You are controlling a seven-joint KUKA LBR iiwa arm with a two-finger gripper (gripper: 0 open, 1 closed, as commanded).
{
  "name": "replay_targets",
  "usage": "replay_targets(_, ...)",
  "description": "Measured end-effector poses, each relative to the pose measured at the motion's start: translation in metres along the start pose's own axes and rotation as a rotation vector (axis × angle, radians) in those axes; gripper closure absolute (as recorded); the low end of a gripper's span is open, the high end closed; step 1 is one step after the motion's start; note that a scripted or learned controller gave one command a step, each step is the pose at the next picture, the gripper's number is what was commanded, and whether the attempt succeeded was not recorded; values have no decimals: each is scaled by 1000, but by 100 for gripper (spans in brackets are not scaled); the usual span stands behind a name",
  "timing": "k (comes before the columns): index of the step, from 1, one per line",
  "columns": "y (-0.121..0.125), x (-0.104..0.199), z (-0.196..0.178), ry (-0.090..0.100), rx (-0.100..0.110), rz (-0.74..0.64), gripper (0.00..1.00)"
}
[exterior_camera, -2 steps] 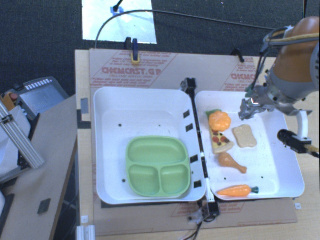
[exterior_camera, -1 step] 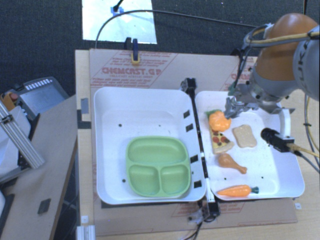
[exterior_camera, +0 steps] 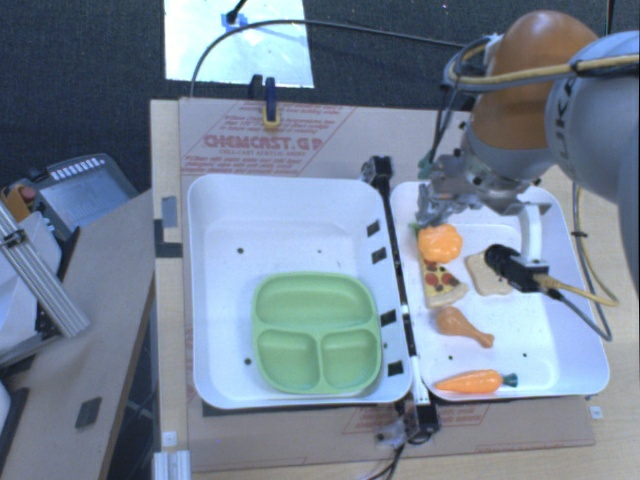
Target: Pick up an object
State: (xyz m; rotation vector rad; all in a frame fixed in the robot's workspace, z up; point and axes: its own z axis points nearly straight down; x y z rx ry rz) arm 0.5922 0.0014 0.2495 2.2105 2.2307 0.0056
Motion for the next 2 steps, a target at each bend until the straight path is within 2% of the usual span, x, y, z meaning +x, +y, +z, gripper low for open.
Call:
replay_targets(1,8,55,-5,1,0,-1,100)
replay_targets(2,14,106,14,0,2,0,100)
